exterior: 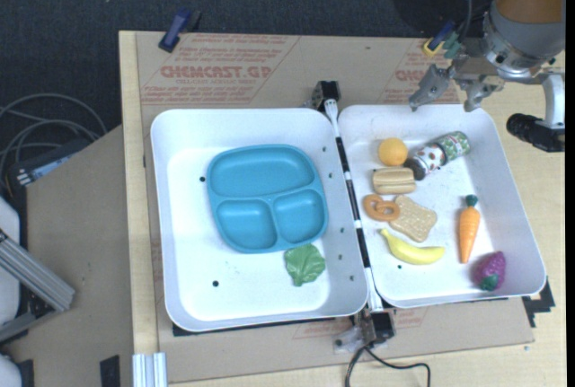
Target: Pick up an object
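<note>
Gripper point(454, 91): jaws spread, grasping nothing, above right bin's point(517, 197) far edge. Carrot point(467, 231): right side of that bin, long axis near-to-far, green top far, tip toward near edge. Bottle point(437, 153): far side, lying diagonally.

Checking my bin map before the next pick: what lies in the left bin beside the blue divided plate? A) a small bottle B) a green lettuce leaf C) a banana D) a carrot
B: the green lettuce leaf lies at the lower right edge of the blue divided plate in the left bin.
</note>
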{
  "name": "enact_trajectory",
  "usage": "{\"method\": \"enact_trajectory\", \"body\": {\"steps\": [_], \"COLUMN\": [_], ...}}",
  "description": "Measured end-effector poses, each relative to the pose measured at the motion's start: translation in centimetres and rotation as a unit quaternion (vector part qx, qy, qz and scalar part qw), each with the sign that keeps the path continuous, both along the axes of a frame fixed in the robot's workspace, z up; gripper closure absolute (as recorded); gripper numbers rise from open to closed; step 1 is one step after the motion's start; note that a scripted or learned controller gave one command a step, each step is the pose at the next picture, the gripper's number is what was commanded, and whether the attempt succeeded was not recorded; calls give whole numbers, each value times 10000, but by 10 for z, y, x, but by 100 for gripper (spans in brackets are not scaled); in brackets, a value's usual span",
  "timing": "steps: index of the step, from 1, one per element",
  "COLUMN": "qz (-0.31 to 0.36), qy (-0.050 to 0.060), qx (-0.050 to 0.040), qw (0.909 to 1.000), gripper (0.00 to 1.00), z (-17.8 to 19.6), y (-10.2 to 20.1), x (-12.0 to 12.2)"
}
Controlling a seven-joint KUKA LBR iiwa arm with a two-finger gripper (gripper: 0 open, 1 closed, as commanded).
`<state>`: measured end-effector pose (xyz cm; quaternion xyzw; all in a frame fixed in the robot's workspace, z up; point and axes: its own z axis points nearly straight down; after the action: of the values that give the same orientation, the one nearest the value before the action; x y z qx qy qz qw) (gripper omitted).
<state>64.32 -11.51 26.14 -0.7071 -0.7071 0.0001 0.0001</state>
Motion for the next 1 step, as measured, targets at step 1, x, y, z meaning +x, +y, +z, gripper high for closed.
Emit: {"method": "enact_trajectory", "body": {"steps": [1], "qz": [2], "qy": [20], "qx": [6], "qw": [10000], "gripper": [0], "z": [-171], "y": [4], "x": [18]}}
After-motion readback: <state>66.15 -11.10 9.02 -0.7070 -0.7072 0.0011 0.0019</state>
